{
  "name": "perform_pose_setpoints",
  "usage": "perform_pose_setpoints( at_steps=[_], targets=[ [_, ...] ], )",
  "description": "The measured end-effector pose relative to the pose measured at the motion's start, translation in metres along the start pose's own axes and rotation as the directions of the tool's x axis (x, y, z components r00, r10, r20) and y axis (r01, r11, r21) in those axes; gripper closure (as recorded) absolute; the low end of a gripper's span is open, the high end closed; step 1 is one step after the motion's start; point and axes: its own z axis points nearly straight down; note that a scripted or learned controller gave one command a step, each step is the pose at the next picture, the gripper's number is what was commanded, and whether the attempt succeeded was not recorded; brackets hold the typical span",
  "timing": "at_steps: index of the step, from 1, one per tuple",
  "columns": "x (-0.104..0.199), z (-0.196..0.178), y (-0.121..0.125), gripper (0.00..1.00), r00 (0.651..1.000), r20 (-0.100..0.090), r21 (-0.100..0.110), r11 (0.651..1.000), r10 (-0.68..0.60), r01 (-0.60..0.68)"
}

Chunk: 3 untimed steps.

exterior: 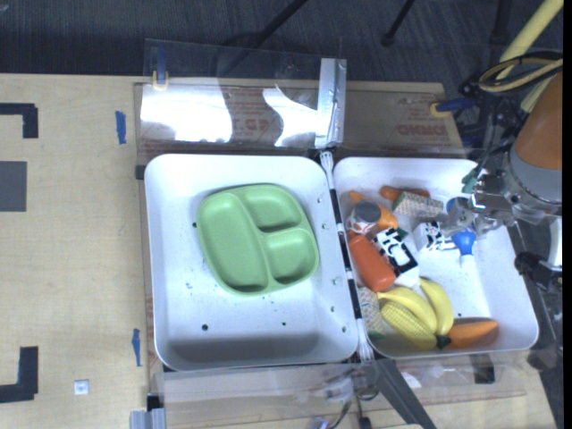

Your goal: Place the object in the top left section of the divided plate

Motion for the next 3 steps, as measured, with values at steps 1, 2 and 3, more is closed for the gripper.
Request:
perform_pose_setpoints(
  at_steps=[1, 2, 3],
  targets=[
    [-0.016, 0.09, 0.015, 1.0, 0.985, -0.004, -0.009, 0.985, 0.175, -0.175],
    [0.033, 0.096, 0.035, 1.0, 0.972, 0.002, -0.025, 0.972, 0.235, -0.235],
    [0.048, 0.097, 0.04, 1.0, 0.937, 0.0, -0.04, 0.936, 0.349, -0.349]
  ],
)
